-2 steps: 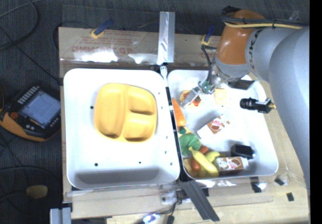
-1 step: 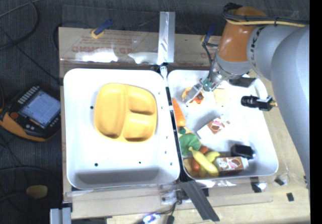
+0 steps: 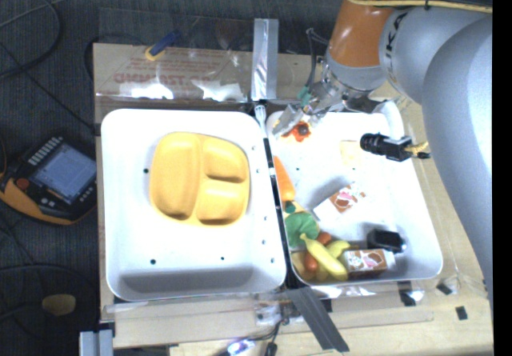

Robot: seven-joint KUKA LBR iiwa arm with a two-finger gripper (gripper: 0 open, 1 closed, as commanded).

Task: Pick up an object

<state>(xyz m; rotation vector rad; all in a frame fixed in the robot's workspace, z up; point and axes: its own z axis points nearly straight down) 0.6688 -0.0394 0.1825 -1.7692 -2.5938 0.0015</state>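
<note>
Hovering pincer (image 3: 298, 118) is seen at right bin (image 3: 416, 186) far left corner, over small orange thing (image 3: 302, 131); finger state cannot be told.

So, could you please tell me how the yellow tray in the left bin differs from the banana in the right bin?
The yellow tray is far larger than the banana. The tray is broad, squarish and split into compartments; the banana is slim and curved. The tray lies alone in the middle of its bin, while the banana is crowded among other small items in the near left corner of its bin. Both are yellow.
</note>
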